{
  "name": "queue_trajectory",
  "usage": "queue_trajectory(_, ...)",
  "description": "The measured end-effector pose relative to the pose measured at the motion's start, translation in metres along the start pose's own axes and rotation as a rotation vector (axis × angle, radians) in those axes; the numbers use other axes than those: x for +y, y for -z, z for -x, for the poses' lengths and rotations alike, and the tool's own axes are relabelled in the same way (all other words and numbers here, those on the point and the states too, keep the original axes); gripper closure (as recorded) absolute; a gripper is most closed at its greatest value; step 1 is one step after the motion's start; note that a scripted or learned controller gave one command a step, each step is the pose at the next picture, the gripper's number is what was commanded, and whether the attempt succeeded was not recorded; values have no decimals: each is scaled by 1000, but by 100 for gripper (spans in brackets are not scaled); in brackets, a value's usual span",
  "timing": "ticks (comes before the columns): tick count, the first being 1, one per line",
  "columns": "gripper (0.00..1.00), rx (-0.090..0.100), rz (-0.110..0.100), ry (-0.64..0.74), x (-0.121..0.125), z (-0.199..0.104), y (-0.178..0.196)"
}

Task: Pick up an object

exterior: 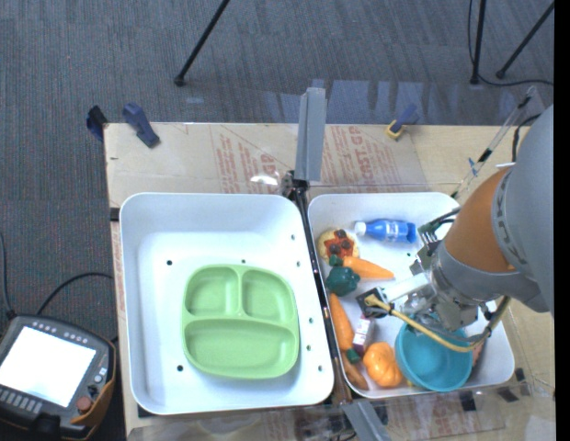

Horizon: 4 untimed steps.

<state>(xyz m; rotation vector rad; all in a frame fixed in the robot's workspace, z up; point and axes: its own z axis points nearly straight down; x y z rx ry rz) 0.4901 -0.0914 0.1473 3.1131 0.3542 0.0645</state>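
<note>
The grey arm (533, 219) comes in from the right edge of the frame. It bends down over the right bin (502, 338), with its orange band (476, 232) above the wrist. The gripper (443, 312) hangs low in the lower right of that bin, just above the rim of the blue bowl (432, 364). Whether it is open or closed cannot be told, and nothing can be seen held in it.

The cardboard (221, 154) under the bins carries red print that is too faint and turned to read.

The left bin (147, 246) holds a green divided plate (241, 322) at its centre. A grey post (312, 141) stands upright behind the seam between the bins. A handheld screen unit (46, 373) sits in the lower left corner of the frame.

The objects to pick lie crowded along the left side of the right bin:
- a blue bottle (386, 231) on its side at the top
- a pizza-slice toy (338, 243)
- a short carrot (370, 267)
- a dark green vegetable (340, 279)
- a long carrot (341, 324)
- an orange fruit (382, 364) touching the bowl
</note>
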Motion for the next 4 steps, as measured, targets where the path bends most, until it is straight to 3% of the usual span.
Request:
queue_trajectory(1, 100, 6, -18, 267, 58, 10, -23)
queue_trajectory(2, 100, -36, -22, 243, 1, -26, 47)
queue_trajectory(3, 100, -21, -7, 88, 33, 10, 20)
queue_trajectory(4, 100, -32, -16, 254, 75, 28, 30)
